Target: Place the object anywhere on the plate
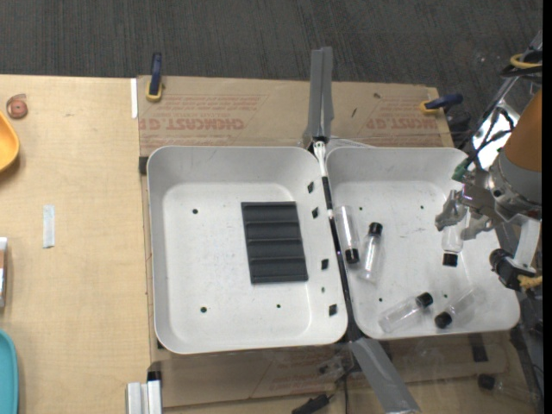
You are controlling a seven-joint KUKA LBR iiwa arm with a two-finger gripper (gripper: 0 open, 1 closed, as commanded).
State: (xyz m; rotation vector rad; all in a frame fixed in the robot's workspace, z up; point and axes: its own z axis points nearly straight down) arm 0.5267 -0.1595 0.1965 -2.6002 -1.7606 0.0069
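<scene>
A black ribbed plate (274, 241) lies flat in the middle of the left bin (172, 231). Over the right side of the right bin (405, 188) is my gripper (455, 228), reaching in from the right. It is shut on a clear vial (450, 247), which hangs between the fingers with its black cap (449, 260) pointing down. The gripper and vial are far to the right of the plate, across the wall between the bins.
Several more clear vials with black caps lie in the right bin: two near its left wall (345, 229) (372, 250) and two near its front edge (402, 312) (457, 307). Clamps (155, 76) (440, 103) hold the cardboard behind the bins.
</scene>
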